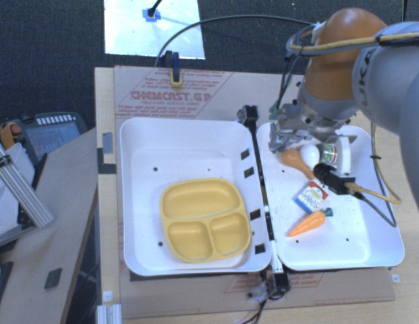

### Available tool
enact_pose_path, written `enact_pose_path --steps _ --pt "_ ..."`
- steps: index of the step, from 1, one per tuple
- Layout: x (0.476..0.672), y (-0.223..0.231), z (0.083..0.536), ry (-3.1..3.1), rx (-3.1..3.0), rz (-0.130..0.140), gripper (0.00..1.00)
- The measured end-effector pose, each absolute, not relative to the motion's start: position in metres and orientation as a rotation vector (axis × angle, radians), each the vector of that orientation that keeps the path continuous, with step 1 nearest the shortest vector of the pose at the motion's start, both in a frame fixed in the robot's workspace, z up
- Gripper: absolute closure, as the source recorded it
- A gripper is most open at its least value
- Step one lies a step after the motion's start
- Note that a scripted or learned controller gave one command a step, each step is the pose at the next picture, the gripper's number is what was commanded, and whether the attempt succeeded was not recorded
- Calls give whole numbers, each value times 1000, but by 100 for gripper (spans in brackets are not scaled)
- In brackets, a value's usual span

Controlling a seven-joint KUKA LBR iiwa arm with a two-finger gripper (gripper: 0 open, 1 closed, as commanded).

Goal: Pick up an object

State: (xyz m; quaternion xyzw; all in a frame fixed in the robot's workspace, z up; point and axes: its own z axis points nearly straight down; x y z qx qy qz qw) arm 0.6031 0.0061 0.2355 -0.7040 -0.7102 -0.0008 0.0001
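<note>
My gripper [283, 142] hangs low over the far left part of the right bin [371, 245]. Just below and to its right lie an orange pear-shaped toy [294, 159] and a white egg-shaped piece [309, 155], close to the gripper. A white bottle with a green and red label [334, 154] lies to their right. Nearer the front of the bin are a small blue and red packet [311, 196] and an orange carrot [308, 223]. Nothing shows as held.
The left bin [138, 181] holds a yellow divided plate [204, 219]. A black clip strip [258, 181] runs along the seam between the two bins. The arm's large orange and grey wrist [341, 52] looms over the right bin's far side.
</note>
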Motion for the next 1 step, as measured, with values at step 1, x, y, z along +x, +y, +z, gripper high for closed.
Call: enact_pose_path --steps 1 --pt "610 54 242 -2232 -2212 -5 100"
